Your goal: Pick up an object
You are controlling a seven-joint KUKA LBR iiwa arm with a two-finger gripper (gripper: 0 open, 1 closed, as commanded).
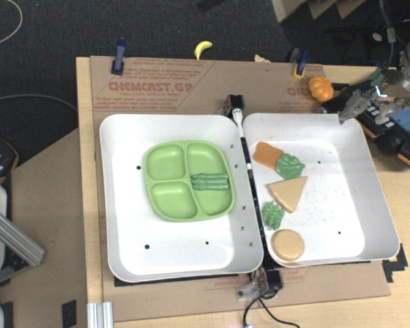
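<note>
The right bin [348, 203] holds several toy foods: an orange-brown slab [266, 154], a green broccoli piece [290, 165], a tan wedge [289, 193], a second broccoli piece [272, 214] and a round tan bun [288, 244]. In the left bin [123, 183] lies a green divided plate [165, 176] with a green bundle [210, 182] in its lower right compartment. My gripper [352, 106] hovers over the far right corner of the right bin, apart from all the foods. It is small and partly blurred.
A small orange rounded thing [320, 88] sits on the board just behind the right bin, left of the gripper. A yellow banana shape [203, 48] lies at the board's far edge. Blue clamps [118, 57] hold the board. A black hinge strip [246, 162] separates the bins.
</note>
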